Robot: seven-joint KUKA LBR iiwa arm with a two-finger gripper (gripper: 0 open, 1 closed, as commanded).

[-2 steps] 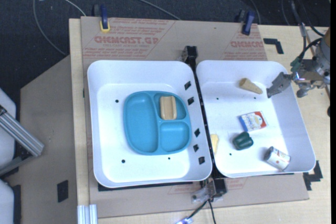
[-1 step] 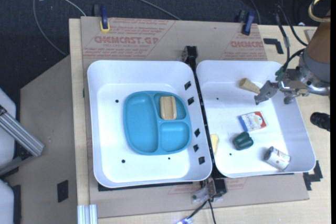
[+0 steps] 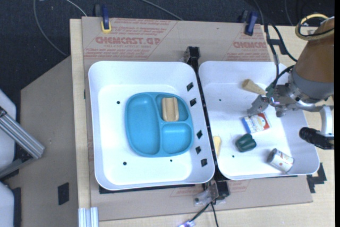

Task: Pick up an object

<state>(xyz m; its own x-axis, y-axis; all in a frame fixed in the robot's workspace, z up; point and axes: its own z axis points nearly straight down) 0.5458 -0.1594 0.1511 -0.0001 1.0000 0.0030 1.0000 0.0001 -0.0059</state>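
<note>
- Brown board bench bears two white bins side by side; nearest the camera, in the right bin, lie a small white can and a dark green object.
- Further back, the gripper hangs just above a blue-and-red packet; whether its fingers are spread cannot be told.
- Judged step: approach. Next comes a short descent onto the packet.
- Farther still, a tan block lies apart, leaving room.
- Left bin holds a blue divided tray.
</note>
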